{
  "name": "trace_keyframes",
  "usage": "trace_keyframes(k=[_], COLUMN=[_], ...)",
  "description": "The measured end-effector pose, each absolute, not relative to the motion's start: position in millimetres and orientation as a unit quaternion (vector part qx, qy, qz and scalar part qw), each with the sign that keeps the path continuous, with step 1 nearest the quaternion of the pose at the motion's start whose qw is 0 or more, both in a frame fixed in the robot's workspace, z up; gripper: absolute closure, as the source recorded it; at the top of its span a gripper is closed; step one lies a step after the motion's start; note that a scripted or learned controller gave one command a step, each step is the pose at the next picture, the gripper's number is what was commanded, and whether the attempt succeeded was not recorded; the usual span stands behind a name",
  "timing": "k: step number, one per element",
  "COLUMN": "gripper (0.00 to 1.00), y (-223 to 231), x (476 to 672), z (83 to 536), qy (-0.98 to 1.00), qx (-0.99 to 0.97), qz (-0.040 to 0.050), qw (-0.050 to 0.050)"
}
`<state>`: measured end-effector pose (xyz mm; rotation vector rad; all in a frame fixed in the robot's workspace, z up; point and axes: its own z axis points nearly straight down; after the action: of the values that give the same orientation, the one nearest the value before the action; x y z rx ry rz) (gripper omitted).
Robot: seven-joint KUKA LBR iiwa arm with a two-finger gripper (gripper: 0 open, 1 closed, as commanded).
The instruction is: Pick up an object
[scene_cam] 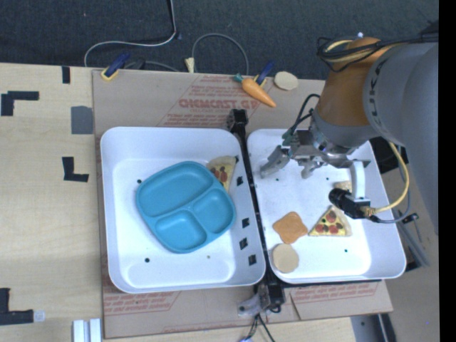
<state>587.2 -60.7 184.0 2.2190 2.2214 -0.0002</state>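
My gripper (291, 167) hangs over the upper part of the right bin (322, 266), its two fingers spread open with only white bin floor between them. Below it in the same bin lie an orange-brown toast piece (290, 226), a round beige cookie (286, 258) and a pizza slice (331, 224). The toast sits nearest, a short way toward the front from the fingertips. None of these touches the gripper.
The left bin (121, 155) holds a blue divided plate (187, 205) and a second pizza slice (222, 169) against the divider. Behind the bins, a toy carrot (258, 92) and a beige disc (286, 81) lie on the cardboard. The arm's cable (388, 209) loops over the right bin's right side.
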Motion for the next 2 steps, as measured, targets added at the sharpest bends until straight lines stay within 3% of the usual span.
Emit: trace_keyframes(k=[1, 2], gripper=[0.00, 0.00], y=[-98, -45], x=[611.7, 662.8], z=[81, 192], qy=[0.707, 0.710], qx=[0.707, 0.704], qz=[-0.0001, 0.0049], qw=[0.003, 0.005])
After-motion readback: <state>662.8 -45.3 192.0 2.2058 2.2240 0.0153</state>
